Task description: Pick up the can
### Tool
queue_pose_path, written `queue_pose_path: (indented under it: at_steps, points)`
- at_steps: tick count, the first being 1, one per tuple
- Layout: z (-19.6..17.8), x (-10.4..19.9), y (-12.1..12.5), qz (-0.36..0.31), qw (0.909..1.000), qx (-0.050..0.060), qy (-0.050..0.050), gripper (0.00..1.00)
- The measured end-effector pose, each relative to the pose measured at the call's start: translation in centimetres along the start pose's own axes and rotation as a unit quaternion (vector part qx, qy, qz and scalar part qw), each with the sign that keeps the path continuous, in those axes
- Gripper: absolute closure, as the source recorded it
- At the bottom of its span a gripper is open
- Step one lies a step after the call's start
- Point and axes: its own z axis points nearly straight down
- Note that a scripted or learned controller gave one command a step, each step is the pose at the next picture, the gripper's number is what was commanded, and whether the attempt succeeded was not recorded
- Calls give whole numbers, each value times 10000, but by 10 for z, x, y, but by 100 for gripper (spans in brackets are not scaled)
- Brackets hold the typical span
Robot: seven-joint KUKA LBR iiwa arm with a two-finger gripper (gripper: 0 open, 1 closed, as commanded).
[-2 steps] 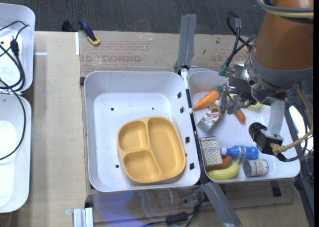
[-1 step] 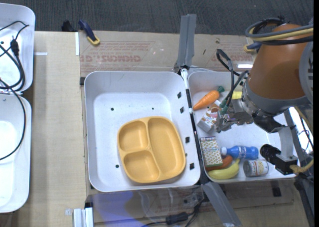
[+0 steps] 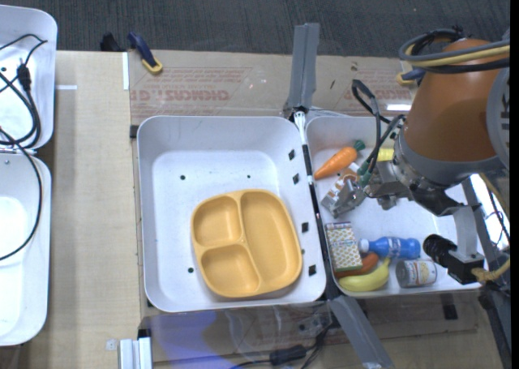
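Observation:
The can (image 3: 417, 272) lies on its side in the right bin's near right corner, silver with a pale label. My gripper (image 3: 342, 198) hangs over the left middle of the right bin (image 3: 405, 120), well left of and beyond the can. Its metal fingers point left and down, and nothing shows between them. The arm's orange band and grey wrist cover the bin's right part.
In the right bin lie a carrot (image 3: 336, 161), a patterned box (image 3: 343, 246), a blue-capped bottle (image 3: 391, 246) and a banana (image 3: 365, 280). The left bin (image 3: 162, 197) holds a yellow divided plate (image 3: 243, 242). A grey post (image 3: 303, 67) rises between the bins.

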Motion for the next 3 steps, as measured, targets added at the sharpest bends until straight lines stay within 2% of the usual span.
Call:
queue_pose_path:
  at_steps: [1,2,3]
  points:
    - [72,-82,3,-91,10000,0,4,0]
    - [64,-83,3,-82,10000,8,3,100]
    - [-26,-21,7,-1167,9932,-17,-3,100]
